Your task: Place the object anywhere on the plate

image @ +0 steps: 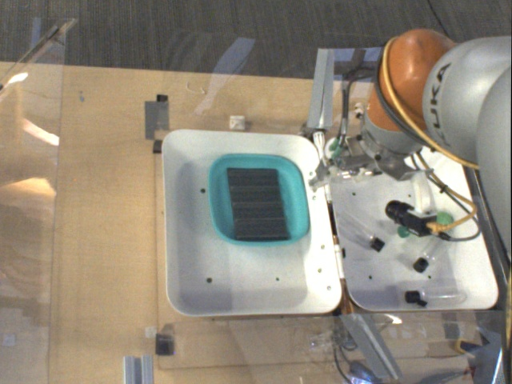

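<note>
Tool: the tool hangs from the grey arm over the upper left corner of the right bin, just beside the rim it shares with the left bin; the wrist covers its working end, so I cannot tell whether it is spread or pressed together; I see nothing held in it

Object: a dark ribbed block lies flat on the plate, roughly central and wholly inside the raised rim; it is apart from the tool

Plate: the teal plate sits in the upper middle of the left bin, near the wall closest to the arm, probably to keep the reach short

Task state: by my reading the placing looks done, since the block rests wholly on the plate

Right bin floor: a few small dark pieces lie scattered, well apart; too small to identify

Tabletop: the pale wooden tabletop carries both bins side by side
</note>
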### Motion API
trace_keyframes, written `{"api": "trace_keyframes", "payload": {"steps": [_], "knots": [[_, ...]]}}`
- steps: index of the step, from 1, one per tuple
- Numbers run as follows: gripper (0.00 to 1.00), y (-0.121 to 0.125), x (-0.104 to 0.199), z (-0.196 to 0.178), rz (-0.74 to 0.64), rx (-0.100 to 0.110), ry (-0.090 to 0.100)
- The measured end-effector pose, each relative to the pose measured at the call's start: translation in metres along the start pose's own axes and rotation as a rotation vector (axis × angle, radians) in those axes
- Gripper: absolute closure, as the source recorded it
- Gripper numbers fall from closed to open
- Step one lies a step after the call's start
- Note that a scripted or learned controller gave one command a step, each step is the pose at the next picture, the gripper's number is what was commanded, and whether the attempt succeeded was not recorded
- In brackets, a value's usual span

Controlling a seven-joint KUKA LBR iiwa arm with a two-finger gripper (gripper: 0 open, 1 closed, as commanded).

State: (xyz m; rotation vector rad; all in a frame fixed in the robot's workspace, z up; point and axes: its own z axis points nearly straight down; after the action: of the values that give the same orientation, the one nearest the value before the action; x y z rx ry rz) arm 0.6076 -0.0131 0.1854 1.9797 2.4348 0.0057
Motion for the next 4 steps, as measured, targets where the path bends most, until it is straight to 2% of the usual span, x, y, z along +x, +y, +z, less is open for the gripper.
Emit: {"api": "trace_keyframes", "payload": {"steps": [1,2,3,4], "knots": [[1.00,0.002,0.001,-0.012,-0.002,-0.006,0.000],[0.00,0.002,0.000,-0.011,-0.002,-0.006,0.000],[0.00,-0.007,0.018,-0.046,0.039,-0.002,0.000],[0.00,-0.011,0.047,-0.056,0.110,-0.001,0.000]]}}
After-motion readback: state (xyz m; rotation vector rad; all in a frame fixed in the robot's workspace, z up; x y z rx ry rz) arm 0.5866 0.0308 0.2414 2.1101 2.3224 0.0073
